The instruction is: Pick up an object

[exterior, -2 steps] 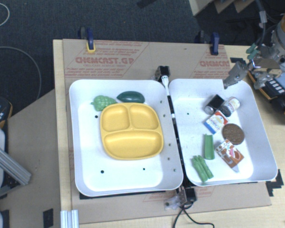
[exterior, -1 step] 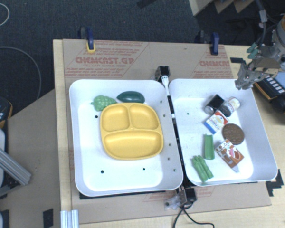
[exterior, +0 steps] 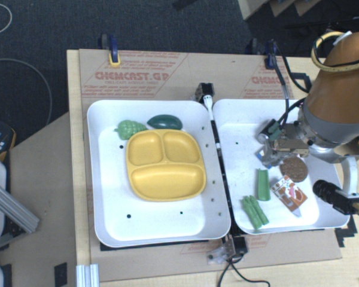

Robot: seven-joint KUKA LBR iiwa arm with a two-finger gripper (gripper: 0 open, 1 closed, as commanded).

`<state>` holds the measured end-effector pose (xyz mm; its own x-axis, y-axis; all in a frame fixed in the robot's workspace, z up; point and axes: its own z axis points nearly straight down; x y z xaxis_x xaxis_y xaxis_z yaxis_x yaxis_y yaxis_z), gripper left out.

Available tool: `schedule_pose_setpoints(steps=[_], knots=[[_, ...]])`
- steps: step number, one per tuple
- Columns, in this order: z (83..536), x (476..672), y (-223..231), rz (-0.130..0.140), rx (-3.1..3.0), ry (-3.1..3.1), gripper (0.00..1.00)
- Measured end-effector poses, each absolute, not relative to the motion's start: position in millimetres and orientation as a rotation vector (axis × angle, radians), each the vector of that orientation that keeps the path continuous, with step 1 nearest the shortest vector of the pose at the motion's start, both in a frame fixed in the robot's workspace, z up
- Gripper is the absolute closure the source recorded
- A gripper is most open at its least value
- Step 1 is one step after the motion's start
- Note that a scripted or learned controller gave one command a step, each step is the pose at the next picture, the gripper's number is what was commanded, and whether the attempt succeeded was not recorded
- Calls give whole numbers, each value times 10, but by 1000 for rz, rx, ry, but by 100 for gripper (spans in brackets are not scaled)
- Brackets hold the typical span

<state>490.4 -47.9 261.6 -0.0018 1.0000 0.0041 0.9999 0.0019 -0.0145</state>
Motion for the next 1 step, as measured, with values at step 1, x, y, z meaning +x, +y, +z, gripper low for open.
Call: schedule_pose_setpoints(steps=[1], knots=[[3052, 4795, 303, -8, -2212, -2233, 100]])
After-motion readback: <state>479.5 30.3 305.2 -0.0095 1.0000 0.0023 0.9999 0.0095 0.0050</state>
